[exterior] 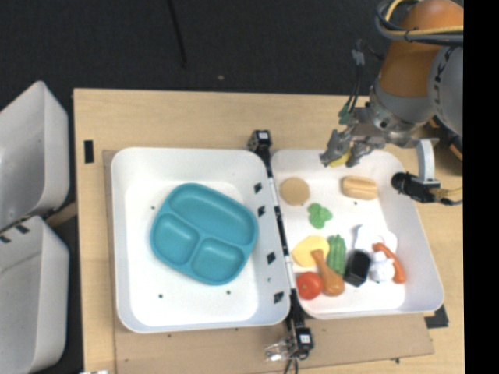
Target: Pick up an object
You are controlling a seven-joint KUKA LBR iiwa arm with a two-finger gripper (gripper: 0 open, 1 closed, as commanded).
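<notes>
My gripper (344, 154) hangs over the far left part of the right bin (421, 287), above and right of a round tan biscuit (295, 190) and left of a bread roll (359, 186). A small yellow bit shows at its tip; what it is cannot be made out. Further forward lie a green piece (318, 215), a yellow slice (308, 250), green beans (337, 252), a brown drumstick (328, 274), a red tomato (309, 286), a black block (357, 268) and a white-and-orange toy (383, 263).
The left bin (132, 294) holds a teal divided plate (204, 233). Black clips run along the ridge between the bins (273, 232). A black-and-white fitting (417, 181) sits at the right bin's far right rim. White panels (27, 209) stand off the bench's left.
</notes>
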